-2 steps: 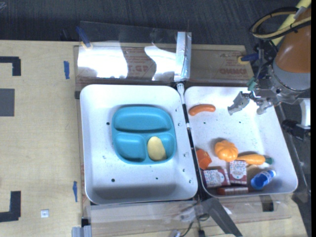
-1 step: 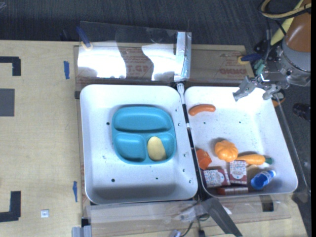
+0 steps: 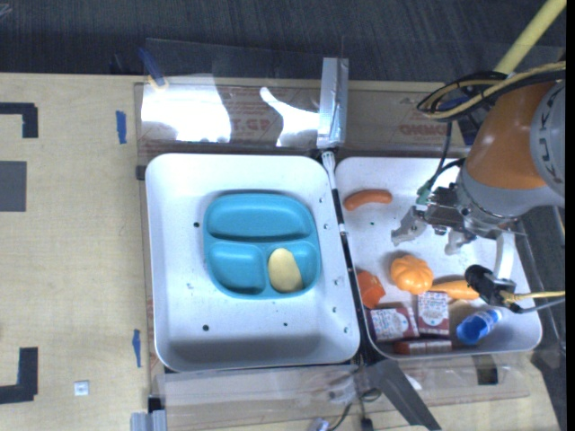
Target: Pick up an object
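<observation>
The gripper (image 3: pixel 431 232) hung over the right bin (image 3: pixel 530 330), with its two fingers spread apart and nothing between them. Just below it lay a small orange pumpkin-shaped object (image 3: pixel 411 274), near the fingers but not touching them.

In the same bin a sausage (image 3: pixel 367 198) lay near the top edge, and a red-orange piece (image 3: pixel 369 286) lay by the left wall. Two small packets (image 3: pixel 411 317) with red and white labels lay side by side near the front; their writing was too small to read. A blue-capped bottle (image 3: pixel 476 326) lay beside them.

In the left bin (image 3: pixel 171 241) stood a blue divided tray (image 3: pixel 260 218), and a yellow lemon (image 3: pixel 285 269) sat in its lower right compartment. On the cardboard behind the bins some red printing showed, but it was not legible.
</observation>
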`<state>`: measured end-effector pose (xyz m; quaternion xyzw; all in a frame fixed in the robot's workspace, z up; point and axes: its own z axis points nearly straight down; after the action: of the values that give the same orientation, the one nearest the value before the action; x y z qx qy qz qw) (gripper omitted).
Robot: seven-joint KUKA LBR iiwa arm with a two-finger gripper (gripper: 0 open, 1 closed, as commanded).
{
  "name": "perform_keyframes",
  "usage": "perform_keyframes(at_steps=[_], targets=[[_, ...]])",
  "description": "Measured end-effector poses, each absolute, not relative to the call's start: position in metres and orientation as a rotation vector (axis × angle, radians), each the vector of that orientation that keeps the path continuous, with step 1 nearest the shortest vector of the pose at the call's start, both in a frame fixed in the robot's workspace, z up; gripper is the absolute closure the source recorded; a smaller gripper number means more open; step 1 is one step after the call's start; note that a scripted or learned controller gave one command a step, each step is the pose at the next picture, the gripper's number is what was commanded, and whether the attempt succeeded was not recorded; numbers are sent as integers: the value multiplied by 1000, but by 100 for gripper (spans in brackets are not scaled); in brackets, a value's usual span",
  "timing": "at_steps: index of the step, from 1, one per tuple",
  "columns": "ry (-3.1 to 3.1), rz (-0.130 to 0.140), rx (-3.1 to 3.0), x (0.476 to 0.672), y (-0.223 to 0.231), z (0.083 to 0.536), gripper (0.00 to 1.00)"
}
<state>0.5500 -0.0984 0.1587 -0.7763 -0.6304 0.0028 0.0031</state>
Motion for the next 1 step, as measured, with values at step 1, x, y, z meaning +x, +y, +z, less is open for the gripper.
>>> perform_keyframes(at_steps=[1], targets=[[-1752, 3, -2602, 513, -39, 184, 0]])
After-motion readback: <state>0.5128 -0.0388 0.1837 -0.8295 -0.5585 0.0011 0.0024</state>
